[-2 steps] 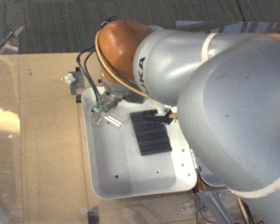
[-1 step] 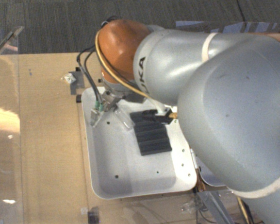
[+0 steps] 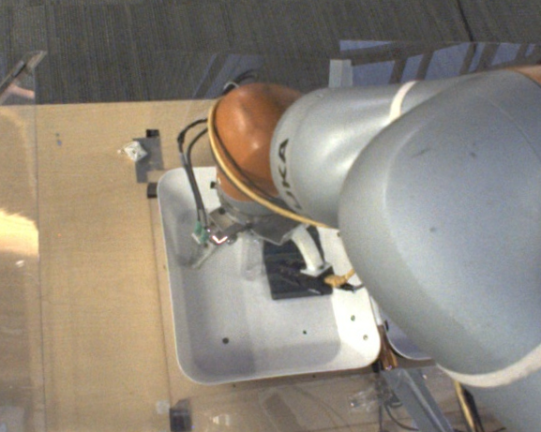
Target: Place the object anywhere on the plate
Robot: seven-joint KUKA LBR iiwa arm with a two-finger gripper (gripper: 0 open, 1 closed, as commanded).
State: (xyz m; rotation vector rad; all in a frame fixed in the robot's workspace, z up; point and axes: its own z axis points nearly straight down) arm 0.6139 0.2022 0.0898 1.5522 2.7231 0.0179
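Arm [image 3: 458, 213] cut off by right edge, white bin's [image 3: 254, 348] right side hidden beneath it

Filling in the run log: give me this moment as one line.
arm: reaching over white bin | gripper: low, toward bin's upper-left corner in view | grasp: cannot tell | placement: not confirmed

Pale wooden bench [image 3: 87, 273], dark ribbed carpet [image 3: 187, 20] beyond (bright glare at left)

Robotics lab: KUKA arm [image 3: 438, 196], white bin [image 3: 263, 343], plywood bench [image 3: 87, 273], grey carpet [image 3: 235, 25]
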